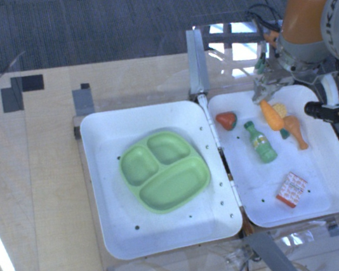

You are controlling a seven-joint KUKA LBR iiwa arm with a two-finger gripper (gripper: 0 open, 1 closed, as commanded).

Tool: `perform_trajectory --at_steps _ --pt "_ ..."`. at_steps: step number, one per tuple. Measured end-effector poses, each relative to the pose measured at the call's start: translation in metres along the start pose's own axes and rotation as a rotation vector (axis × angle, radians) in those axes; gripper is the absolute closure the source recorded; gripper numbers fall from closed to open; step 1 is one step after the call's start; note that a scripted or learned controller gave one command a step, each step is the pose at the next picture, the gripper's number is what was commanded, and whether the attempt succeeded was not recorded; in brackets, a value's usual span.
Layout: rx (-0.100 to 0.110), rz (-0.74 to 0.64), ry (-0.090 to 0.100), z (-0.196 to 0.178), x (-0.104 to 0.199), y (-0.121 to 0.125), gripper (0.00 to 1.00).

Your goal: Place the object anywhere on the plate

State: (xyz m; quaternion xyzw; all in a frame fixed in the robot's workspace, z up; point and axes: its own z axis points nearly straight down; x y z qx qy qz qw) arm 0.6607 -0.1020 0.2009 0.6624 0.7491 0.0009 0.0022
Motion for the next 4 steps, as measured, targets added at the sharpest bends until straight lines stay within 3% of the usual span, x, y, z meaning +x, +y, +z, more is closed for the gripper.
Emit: perform_trajectory --at_steps 1,2,3,4 --pt "0.003 -0.184 0.003 0.018 0.079 -0.006 1.0" --pt "0.001 -0.56 0.003 0.017 0.132 -0.005 1.0" --pt "0.001 -0.542 0.004 0.017 0.213 -0.033 1.0" --pt "0.001 -0.54 0.003 0.017 0.211 -0.033 0.0"
